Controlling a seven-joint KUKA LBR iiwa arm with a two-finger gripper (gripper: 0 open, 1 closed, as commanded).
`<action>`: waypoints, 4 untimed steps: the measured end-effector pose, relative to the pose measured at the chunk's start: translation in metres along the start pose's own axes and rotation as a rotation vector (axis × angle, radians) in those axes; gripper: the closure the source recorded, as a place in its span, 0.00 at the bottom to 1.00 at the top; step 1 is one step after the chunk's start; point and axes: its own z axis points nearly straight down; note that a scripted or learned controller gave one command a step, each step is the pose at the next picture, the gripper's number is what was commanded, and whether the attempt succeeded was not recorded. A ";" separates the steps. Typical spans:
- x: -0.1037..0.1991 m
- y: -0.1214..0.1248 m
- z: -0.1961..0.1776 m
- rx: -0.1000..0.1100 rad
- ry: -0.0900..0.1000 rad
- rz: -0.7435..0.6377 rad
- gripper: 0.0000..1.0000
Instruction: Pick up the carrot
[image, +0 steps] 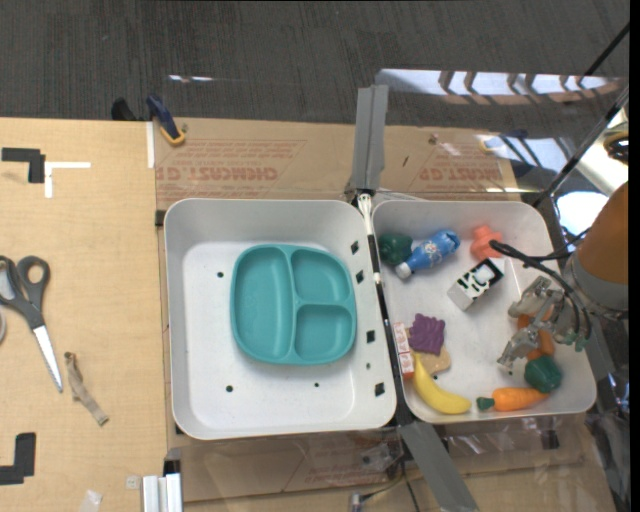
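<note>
Two white bins sit side by side on the bench; the right bin (455, 210) holds the clutter. Along its near wall lies the carrot (514, 398), long axis running left to right (green top leftward). The gripper (527, 325) hangs just above and beyond it, fingers parted a little around nothing, so the reach is short, toward the near edge.

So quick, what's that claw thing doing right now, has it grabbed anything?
Gripper: low in the right bin, just above the carrot; whether it is open, closed or holding anything cannot be told.
</note>
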 end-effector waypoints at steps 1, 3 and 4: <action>0.081 0.062 -0.009 0.000 0.005 -0.033 0.00; 0.065 0.031 -0.012 0.003 0.003 0.621 0.00; 0.028 0.054 0.001 0.003 0.003 0.827 0.00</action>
